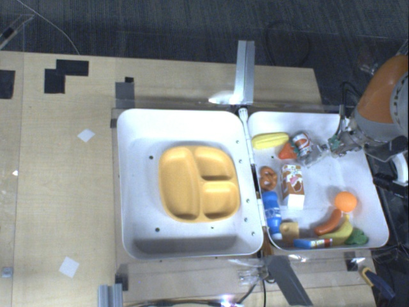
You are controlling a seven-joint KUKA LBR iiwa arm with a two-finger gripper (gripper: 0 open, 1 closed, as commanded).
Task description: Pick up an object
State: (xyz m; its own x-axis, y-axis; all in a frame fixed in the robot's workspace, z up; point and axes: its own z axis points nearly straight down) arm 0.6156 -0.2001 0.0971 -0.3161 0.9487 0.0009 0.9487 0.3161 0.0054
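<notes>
Gripper [337, 142] sits low over the top right part of the right bin [377, 190], at the end of the grey arm [382, 104] with the orange band. Whether it is open or shut is too small to tell, and nothing can be seen held in it. The closest toy to it is a little red and white can [300, 142], lying on its side near the back of that bin, just to the gripper's left. My guess is that this is the thing to go for. It looks light and hard, but round and smooth, so it may roll or slip. A good place to hold it would be across its round middle, squeezing from both sides. An orange-red toy [287, 151] touches the can, so it may get bumped. Beside those lies a yellow toy [270, 139]. Further down are a brown pretzel [268, 178], a small box [293, 185] and a blue bottle [271, 210] along the bin's left wall. Near the front lie an orange ball [346, 201], a sausage [329, 221], a banana [343, 231] and a green toy [360, 237], all close together. The ball sits a bit apart, so it could be an easy pick too, though it would roll. In the left bin [137, 171] rests a yellow tray [197, 182] with three sections.
</notes>
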